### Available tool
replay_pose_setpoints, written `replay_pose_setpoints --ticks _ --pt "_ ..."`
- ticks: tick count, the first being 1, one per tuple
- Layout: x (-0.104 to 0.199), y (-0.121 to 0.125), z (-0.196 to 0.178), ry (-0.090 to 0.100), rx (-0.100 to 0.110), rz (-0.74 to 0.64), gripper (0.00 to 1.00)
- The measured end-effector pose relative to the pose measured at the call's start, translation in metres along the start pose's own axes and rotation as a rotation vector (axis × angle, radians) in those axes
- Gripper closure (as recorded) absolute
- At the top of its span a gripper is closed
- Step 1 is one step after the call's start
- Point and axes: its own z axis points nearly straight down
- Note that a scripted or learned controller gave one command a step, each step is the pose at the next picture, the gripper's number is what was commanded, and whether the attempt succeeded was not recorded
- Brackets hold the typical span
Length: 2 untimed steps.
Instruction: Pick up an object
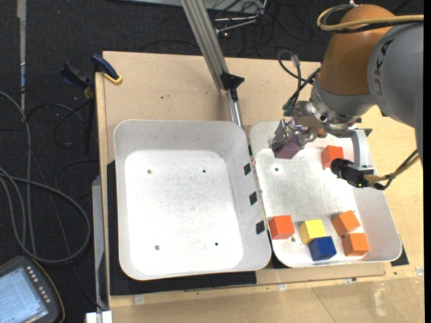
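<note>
Two shallow white bins sit side by side on a wooden bench (pixel 168 79). The left bin (pixel 135 180) takes up the middle of the frame, and the right bin (pixel 296 180) lies toward the right.

The arm (pixel 377 52) enters from the upper right, its orange band high in the frame. Its gripper (pixel 291 140) hangs over the upper left corner of the right bin. A purple block (pixel 288 149) sits right at the fingertips, tilted, and appears to be pinched between them; whether it rests on the bin floor or is lifted clear cannot be told.

Just right of the gripper, near the upper edge of the right bin, lies an orange block (pixel 331 156). Along the lower edge of that bin are five more: an orange block (pixel 281 227) at the lower left, a yellow block (pixel 312 231) beside it, a blue block (pixel 322 247) touching the yellow one from below, and two orange blocks at the lower right, one (pixel 346 222) above the other (pixel 355 243).

A grey metal pole (pixel 209 39) slants down from the top centre toward the gap between the bins.
</note>
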Motion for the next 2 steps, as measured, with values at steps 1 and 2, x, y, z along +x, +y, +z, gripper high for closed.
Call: replay_pose_setpoints --ticks 1,2 --pt "0.058 -0.002 -0.008 0.0 -0.002 -0.001 1.0" --pt "0.103 -0.017 0.0 -0.001 0.002 0.001 1.0"
